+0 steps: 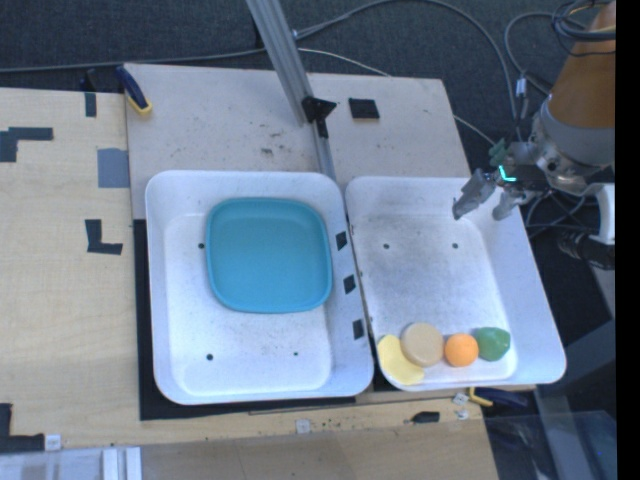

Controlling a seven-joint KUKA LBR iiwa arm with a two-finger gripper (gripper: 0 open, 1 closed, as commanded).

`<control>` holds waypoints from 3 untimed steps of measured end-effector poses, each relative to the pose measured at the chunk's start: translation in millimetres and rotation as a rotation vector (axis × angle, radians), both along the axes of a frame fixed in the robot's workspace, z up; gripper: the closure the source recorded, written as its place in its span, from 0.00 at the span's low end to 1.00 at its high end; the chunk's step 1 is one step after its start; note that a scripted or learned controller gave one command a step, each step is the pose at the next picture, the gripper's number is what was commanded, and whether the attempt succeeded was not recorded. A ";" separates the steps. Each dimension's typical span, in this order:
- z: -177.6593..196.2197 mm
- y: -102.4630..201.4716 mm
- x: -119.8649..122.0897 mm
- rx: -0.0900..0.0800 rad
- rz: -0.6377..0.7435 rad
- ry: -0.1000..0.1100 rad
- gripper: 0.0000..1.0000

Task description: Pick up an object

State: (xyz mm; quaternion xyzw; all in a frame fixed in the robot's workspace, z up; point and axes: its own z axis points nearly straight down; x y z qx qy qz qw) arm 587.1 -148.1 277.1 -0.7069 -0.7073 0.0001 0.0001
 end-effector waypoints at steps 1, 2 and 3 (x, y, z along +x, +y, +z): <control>0.0 0.0 0.0 0.000 0.000 0.000 0.00; -61.8 0.7 -6.1 0.001 0.000 0.005 0.00; -124.9 -0.9 -7.2 0.001 0.000 0.005 0.00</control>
